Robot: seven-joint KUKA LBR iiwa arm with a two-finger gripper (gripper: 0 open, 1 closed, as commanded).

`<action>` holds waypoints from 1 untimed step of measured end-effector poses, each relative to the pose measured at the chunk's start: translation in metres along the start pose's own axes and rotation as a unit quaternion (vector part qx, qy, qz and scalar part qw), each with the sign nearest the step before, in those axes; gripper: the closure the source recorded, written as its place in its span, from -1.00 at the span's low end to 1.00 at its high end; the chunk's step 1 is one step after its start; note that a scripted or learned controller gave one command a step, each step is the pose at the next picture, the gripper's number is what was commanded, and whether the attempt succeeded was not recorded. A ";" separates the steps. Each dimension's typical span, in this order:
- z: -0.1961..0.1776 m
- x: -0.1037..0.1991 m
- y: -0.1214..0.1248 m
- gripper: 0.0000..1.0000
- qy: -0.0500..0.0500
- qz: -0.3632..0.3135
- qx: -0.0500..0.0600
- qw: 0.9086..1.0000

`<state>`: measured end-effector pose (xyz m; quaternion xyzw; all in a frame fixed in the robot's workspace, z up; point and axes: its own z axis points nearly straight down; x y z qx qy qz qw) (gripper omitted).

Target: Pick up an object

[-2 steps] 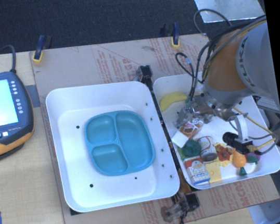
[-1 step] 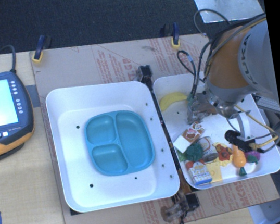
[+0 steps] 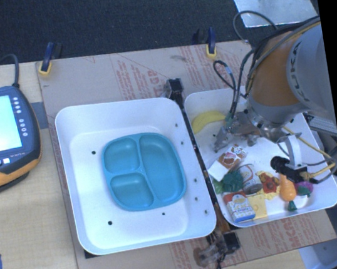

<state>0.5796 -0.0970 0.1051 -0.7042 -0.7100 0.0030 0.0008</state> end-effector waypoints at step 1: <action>0.013 0.005 -0.018 -1.00 0.001 0.002 -0.001 1.000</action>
